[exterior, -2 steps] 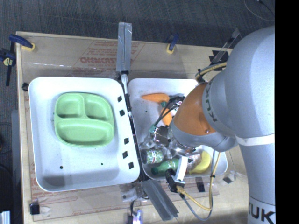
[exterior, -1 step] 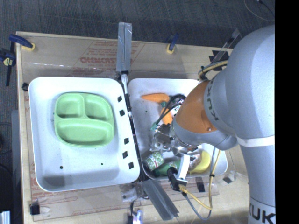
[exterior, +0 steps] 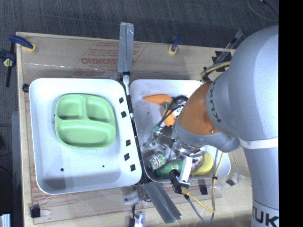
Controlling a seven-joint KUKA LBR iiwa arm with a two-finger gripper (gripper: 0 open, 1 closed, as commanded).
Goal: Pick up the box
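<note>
Lettering, near edge: "KUK" reads in dark caps on my grey base (exterior: 265, 207), bottom right; the rest is cut by the frame.
Gripper: my gripper (exterior: 165, 148) is low inside the right bin (exterior: 142, 91), amid clutter. Wrist and orange band (exterior: 199, 115) cover most of it, so whether it's clenched or released I can't tell.
Clutter at gripper: a green can-like item (exterior: 158, 162) w/ a printed label too small to read, a yellow item (exterior: 206, 164) just beside it, a yellow cable (exterior: 203, 205) looping out over the bin's near rim.
Box: I can't pick out any box for certain; if it's in the right bin, it's prob. under my wrist or among the clutter.
Progress: judging from this, nothing lifted yet; grasp unconfirmed, raise and clear still to do.
Further back, right bin: an orange carrot-shaped item (exterior: 157, 99) lies near the far wall, apart from my gripper.
Left bin: the left bin (exterior: 42, 174) bears a green divided plate (exterior: 85, 121), untouched.
Writing, far: red mirrored print (exterior: 102, 58) on the worktop (exterior: 61, 51), not legible.
</note>
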